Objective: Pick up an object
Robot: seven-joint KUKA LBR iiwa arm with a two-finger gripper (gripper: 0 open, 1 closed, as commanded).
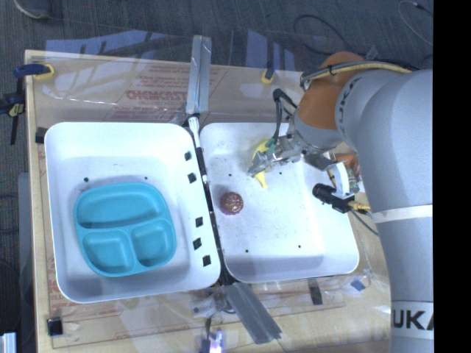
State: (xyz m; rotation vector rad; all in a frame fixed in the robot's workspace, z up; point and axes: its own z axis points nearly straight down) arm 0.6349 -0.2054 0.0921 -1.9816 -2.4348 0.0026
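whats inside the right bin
The right bin holds a small brown ball near its left wall and a yellow object at the gripper. The arm covers the bin's far right corner, so anything there is hidden.

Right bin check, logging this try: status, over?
Gripper low in right bin, at a yellow object; hold unconfirmed. Brown ball loose beside it. Blue tray in left bin, apart.

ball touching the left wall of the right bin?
Apart. The camera view shows the brown ball lying on the right bin's floor with a strip of white floor between it and the left wall.
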